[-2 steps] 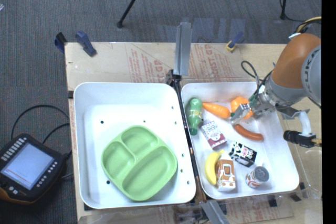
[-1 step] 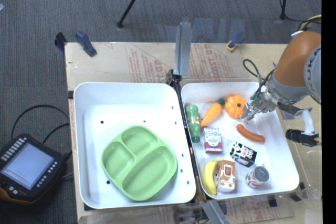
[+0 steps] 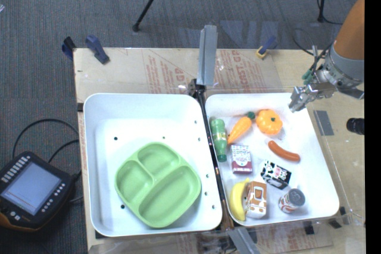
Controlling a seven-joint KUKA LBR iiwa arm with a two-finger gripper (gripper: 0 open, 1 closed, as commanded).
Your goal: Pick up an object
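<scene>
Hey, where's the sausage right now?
The sausage lies in the right bin, toward its right wall, just below the orange pepper and above the black-and-white carton.

Brown wooden bench (image 3: pixel 155 71)
Two shallow white plastic bins, left (image 3: pixel 98 128) and right (image 3: pixel 324 178), sit side by side on it.

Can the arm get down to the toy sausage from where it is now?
Probably yes. The sausage lies flat in open space in the right bin, apart from its neighbours, and the gripper hangs above that bin's far right corner.
</scene>
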